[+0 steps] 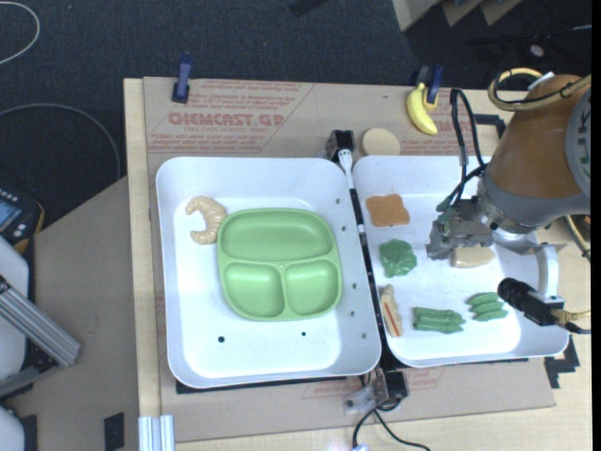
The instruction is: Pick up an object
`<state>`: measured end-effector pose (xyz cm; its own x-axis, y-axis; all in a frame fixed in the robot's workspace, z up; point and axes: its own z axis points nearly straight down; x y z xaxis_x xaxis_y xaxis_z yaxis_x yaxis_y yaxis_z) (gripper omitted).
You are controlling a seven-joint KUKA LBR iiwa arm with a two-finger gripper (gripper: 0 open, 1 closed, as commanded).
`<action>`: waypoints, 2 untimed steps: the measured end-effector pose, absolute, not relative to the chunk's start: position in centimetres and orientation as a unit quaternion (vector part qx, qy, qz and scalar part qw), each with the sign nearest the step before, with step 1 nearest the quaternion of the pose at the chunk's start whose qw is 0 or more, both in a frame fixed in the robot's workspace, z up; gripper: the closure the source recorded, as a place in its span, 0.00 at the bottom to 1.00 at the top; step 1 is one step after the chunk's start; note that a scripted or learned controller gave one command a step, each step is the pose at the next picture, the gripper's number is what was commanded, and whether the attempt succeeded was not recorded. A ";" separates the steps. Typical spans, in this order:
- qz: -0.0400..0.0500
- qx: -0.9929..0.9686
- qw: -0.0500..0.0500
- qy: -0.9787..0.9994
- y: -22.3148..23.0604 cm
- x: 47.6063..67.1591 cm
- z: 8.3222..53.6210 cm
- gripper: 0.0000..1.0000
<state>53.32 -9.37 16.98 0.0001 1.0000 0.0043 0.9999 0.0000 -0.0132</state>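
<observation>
My gripper (454,238) hangs low in the right bin (441,175), over its right middle, with a pale beige round item (472,257) just beneath and right of it. In that bin lie a brown toast slice (387,210), a green broccoli piece (397,257), a green bean bundle (438,320), a green pea pod (487,305) and a hot dog (390,310) by the left wall. The left bin (188,327) holds a green divided plate (279,262) and a tan croissant (206,218).
A yellow banana (422,112) and a beige round piece (380,142) lie on the board behind the bins. Cables (462,130) run down to the arm. Blue clamps (182,79) sit on the board's far edge.
</observation>
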 end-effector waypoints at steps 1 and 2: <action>0.001 -0.705 0.004 -0.709 -2.6 47.6 18.5 1.00; -0.001 -0.704 0.001 -0.710 5.8 47.9 18.4 1.00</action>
